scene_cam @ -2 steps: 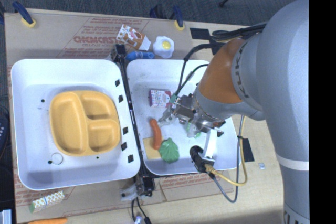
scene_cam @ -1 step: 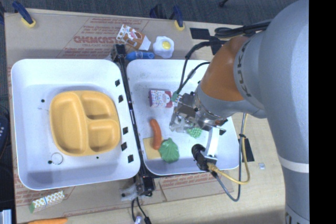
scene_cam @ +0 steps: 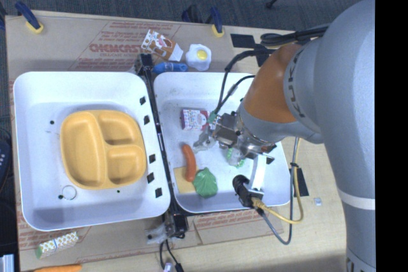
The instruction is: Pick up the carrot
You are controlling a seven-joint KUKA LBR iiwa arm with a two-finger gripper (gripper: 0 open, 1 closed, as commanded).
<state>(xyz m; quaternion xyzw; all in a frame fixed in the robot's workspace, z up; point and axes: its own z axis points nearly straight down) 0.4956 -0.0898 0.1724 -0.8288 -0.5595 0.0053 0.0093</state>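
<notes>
The carrot (scene_cam: 189, 162), a short orange stick, lies in the right bin (scene_cam: 167, 113) near its left wall, pointing toward the front. My gripper (scene_cam: 210, 137) hangs just right of and above the carrot's upper end, under the grey arm with its orange band (scene_cam: 271, 95). Nothing shows between the gripper and the carrot, and the two look apart.
A green leafy toy (scene_cam: 204, 182) lies by the carrot's lower end, on a tan slab (scene_cam: 183, 184). A small red and white packet (scene_cam: 193, 118) sits farther back. The left bin (scene_cam: 32, 111) holds a yellow divided plate (scene_cam: 103, 148). Small items sit behind the bins.
</notes>
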